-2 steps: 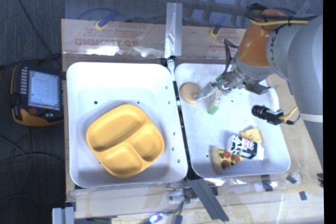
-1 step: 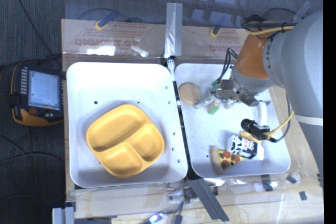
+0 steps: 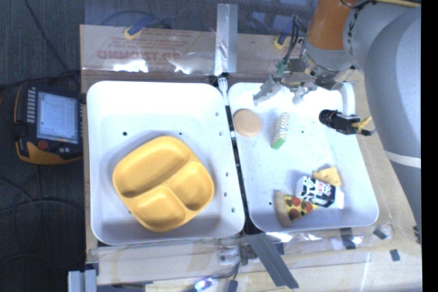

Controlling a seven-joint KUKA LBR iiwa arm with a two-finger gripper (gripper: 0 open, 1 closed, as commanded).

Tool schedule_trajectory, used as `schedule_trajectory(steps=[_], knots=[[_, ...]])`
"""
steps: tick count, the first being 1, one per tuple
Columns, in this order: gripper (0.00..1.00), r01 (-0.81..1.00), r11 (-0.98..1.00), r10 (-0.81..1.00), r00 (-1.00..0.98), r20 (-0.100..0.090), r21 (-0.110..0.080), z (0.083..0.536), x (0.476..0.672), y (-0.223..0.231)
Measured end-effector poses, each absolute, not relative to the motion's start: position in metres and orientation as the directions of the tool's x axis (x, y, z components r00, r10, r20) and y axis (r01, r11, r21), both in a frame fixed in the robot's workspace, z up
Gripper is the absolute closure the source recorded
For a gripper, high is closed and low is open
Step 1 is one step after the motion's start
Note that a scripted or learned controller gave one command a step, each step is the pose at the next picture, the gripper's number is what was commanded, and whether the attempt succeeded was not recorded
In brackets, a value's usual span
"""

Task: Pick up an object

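White-and-green stick lies flat below the spread-fingered hand.

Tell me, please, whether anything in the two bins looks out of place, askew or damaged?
Nothing looks damaged or spilled. The yellow divided plate lies askew in the left bin. In the right bin, the pizza slice toy and black-and-white packet crowd the near corner, touching or overlapping. The gripper hovers above the far edge.

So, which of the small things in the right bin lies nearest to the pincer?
The white stick with a green end, just below the pincer. The round tan disc lies further left; the pizza slice and cheese wedge lie near the front.
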State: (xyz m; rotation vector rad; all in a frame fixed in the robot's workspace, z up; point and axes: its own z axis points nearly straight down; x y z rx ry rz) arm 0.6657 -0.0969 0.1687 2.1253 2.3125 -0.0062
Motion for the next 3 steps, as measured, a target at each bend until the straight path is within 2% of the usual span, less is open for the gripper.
schedule_trajectory(steps=[1, 2, 3], knots=[[0.00, 0.997, 0.077, 0.997, -0.077, -0.003, -0.006, 0.099, 0.633, -0.138], [1.00, 0.997, 0.078, 0.997, -0.078, -0.004, -0.008, 0.106, 0.633, -0.138], [1.00, 0.997, -0.082, 0.997, 0.082, -0.003, -0.004, 0.201, 0.655, -0.098]])
